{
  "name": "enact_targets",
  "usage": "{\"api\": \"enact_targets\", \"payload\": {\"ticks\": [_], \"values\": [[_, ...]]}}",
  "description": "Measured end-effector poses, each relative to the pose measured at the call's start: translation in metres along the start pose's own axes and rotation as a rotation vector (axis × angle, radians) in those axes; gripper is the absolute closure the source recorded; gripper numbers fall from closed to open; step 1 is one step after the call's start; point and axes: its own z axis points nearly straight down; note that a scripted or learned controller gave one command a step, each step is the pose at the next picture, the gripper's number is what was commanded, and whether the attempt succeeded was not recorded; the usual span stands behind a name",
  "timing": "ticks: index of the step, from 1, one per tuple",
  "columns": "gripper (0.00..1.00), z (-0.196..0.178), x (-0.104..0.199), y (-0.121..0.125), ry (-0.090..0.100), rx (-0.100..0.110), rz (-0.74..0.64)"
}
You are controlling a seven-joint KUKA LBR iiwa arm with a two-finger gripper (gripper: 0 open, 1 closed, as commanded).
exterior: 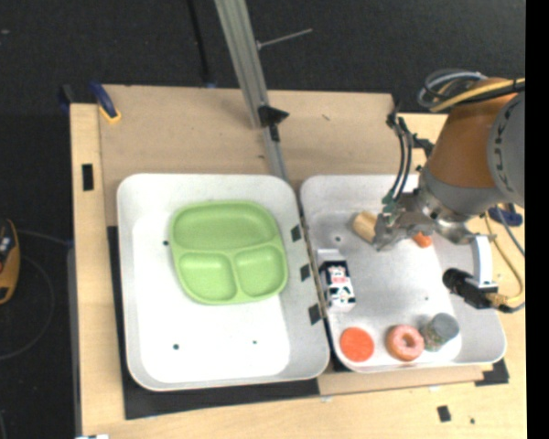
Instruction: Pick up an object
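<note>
I log: left bin [146, 355], green divided plate [229, 251] at centre. Right bin [480, 350]: gripper [389, 229] at its 11 o'clock, beside tan block [363, 223]; grip state I cannot tell. Orange disc [356, 343], pink donut [404, 342], grey lump [440, 329] at 6 o'clock.

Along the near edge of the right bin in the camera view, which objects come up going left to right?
Orange round disc → pink ring-shaped doughnut toy → grey rounded lump.
</note>
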Motion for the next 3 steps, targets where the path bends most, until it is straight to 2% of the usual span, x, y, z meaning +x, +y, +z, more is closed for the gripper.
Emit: {"api": "enact_targets", "payload": {"ticks": [1, 2, 3], "values": [[1.0, -0.053, 0.009, 0.006, 0.0, -0.001, -0.002], [1.0, -0.082, 0.007, 0.007, 0.0, 0.001, -0.001], [1.0, -0.078, 0.054, 0.022, 0.001, 0.003, -0.004]]}}
